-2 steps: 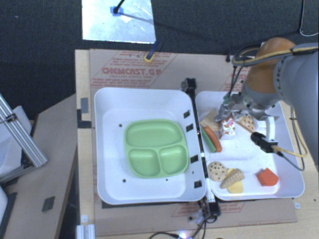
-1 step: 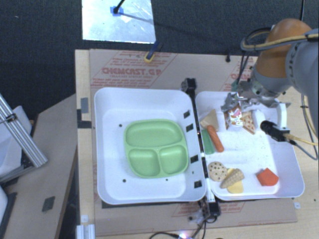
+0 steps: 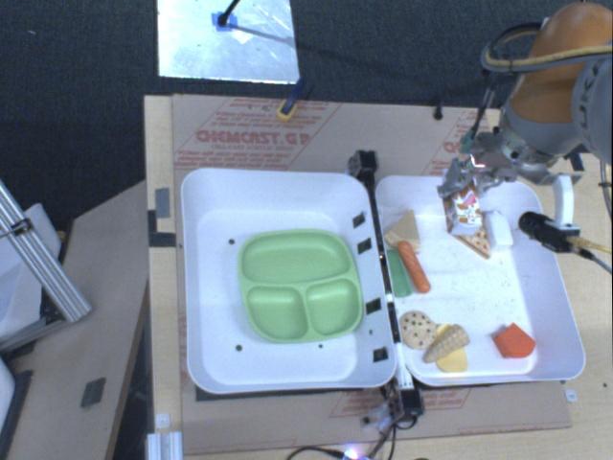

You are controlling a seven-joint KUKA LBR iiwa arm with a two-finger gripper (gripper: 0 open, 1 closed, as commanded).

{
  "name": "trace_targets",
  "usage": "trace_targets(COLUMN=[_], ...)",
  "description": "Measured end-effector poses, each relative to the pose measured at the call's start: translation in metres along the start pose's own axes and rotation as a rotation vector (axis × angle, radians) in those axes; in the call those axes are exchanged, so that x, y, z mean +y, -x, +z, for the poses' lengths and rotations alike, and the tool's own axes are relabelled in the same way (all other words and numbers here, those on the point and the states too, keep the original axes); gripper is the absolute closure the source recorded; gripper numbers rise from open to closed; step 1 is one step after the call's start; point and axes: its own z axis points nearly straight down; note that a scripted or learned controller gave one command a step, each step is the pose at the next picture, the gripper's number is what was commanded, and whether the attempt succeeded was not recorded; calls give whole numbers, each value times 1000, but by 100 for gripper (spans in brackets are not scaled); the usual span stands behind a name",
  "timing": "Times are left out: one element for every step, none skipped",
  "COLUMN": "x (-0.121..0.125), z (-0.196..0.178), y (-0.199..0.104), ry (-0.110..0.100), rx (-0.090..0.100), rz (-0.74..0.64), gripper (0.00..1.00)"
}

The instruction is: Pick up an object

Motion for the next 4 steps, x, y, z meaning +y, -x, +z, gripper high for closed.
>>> trace_targets(x=[-20,-27,-41,-49], z=[-10,0,-13,-13], y=[-55,-109,-146,-141], ry=[-5,-7,-7,-8], rx=[3,3,3,2], rz=[-5,-5,-4,3], gripper=[100,100,100,100])
